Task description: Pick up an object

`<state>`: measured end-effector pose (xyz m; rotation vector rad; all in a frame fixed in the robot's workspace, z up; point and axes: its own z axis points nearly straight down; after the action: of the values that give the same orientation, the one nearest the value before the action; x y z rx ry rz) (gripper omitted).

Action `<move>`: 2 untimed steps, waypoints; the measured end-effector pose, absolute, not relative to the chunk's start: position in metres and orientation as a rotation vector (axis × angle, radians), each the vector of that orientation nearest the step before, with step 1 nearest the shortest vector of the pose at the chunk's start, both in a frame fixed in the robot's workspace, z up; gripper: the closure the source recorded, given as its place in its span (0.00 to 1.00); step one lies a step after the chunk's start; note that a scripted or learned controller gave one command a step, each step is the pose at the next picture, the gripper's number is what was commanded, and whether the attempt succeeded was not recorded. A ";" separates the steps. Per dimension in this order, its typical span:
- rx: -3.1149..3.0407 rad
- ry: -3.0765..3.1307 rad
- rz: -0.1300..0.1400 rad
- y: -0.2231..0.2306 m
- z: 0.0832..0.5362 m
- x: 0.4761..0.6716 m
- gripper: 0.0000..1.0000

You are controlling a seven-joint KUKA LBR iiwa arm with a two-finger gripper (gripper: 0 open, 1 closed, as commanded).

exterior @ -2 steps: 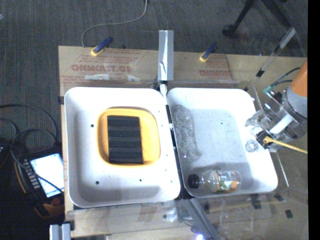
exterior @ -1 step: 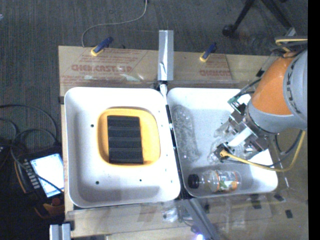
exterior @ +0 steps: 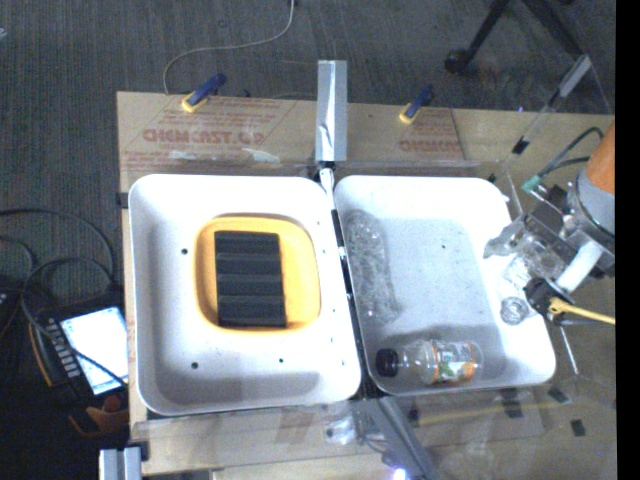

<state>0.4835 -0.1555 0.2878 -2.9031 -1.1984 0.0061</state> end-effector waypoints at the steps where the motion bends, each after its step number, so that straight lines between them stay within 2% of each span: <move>1: -2.978 -1.005 0.006 -0.220 0.327 0.507 0.00; 2: -2.978 -1.004 0.006 -0.220 0.327 0.507 0.00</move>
<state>0.5071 -0.2199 0.3272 -2.9778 -1.0043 0.0062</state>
